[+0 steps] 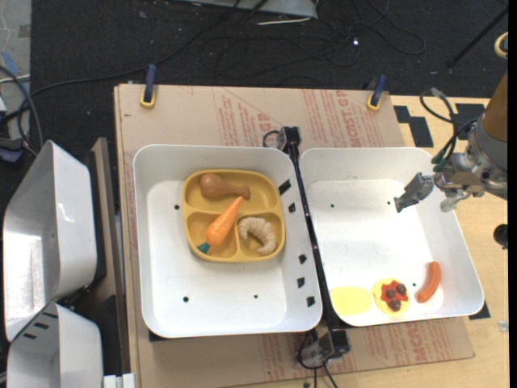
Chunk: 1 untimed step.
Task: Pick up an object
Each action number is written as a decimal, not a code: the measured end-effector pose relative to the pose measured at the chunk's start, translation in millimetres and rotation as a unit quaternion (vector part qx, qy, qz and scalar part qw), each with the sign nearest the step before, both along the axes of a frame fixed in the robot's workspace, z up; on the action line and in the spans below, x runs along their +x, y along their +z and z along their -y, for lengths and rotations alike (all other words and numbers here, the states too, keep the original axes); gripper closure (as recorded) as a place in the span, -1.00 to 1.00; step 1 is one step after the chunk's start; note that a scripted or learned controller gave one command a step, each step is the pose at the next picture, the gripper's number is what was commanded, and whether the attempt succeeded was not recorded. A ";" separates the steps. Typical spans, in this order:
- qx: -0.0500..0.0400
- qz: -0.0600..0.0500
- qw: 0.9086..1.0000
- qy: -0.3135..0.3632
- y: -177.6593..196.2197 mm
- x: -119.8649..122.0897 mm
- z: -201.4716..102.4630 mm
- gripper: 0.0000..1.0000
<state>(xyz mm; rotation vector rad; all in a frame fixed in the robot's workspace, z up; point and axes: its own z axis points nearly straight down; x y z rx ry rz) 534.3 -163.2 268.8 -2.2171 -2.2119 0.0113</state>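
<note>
- Grey two-finger end effector [426,191]: above the right shallow white plastic bin [355,168], state indiscernible.
- Orange toy sausage [428,282]: that bin's near-right corner.
- Flat yellow disc [352,300] and small berry-topped tart [393,294]: beside the sausage.

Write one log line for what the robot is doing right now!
claw: over right bin, holding nothing | sausage, yellow disc, tart: right bin's near edge | yellow plate: left bin

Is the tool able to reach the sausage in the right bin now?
Probably yes. The tool hangs over the right bin, and the sausage lies uncovered near the front edge, apart from other items.
</note>
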 end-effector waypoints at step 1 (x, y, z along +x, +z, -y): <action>-0.001 0.006 1.000 0.002 6.4 2.1 -0.7 -1.00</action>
